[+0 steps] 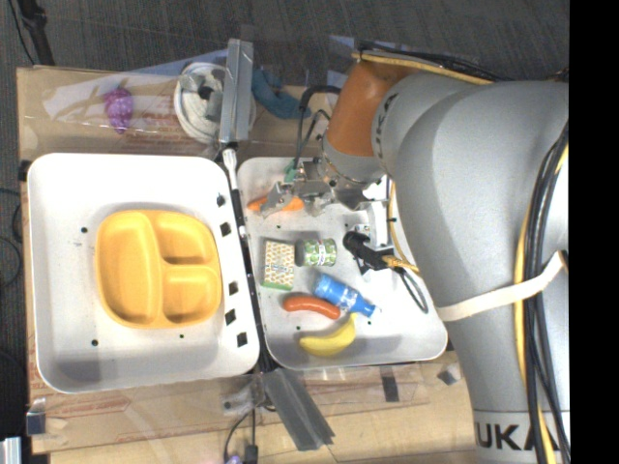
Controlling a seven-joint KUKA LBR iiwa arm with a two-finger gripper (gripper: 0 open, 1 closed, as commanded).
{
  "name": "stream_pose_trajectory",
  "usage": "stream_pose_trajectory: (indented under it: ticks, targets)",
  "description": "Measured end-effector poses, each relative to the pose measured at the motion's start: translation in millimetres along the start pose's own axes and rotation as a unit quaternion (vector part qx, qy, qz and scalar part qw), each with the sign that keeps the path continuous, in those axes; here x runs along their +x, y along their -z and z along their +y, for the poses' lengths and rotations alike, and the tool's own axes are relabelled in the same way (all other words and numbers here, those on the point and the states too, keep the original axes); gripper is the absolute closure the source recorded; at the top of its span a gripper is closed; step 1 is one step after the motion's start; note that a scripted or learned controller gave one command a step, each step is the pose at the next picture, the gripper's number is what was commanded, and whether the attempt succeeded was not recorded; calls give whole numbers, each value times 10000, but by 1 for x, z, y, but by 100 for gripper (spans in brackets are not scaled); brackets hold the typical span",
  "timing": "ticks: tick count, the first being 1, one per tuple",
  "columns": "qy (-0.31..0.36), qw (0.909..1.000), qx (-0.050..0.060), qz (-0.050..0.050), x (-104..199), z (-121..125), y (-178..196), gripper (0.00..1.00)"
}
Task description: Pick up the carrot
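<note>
The carrot (265, 201) is a small orange piece lying near the far left corner of the right bin (416, 332). My gripper (293, 192) hangs directly over its right end, low in the bin, reaching in from under the orange wrist band. The grey gripper body hides part of the carrot, and the fingertips blur into it, so the contact is not readable.
The right bin also holds a patterned box (279, 264), a green can (318, 252), a blue bottle (343, 296), a red sausage (310, 304) and a banana (328, 339). A yellow divided tray (160, 265) sits in the left bin (58, 191). Black cables (372, 251) trail by the arm.
</note>
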State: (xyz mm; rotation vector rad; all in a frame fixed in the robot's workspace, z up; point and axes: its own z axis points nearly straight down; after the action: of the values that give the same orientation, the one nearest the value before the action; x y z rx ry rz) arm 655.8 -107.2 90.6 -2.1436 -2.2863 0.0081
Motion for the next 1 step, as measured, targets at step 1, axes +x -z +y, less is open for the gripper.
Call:
stream_pose_trajectory:
  ticks: [1]
  targets:
    - [36, 10000, 29, 2, 1, 0, 7, 100]
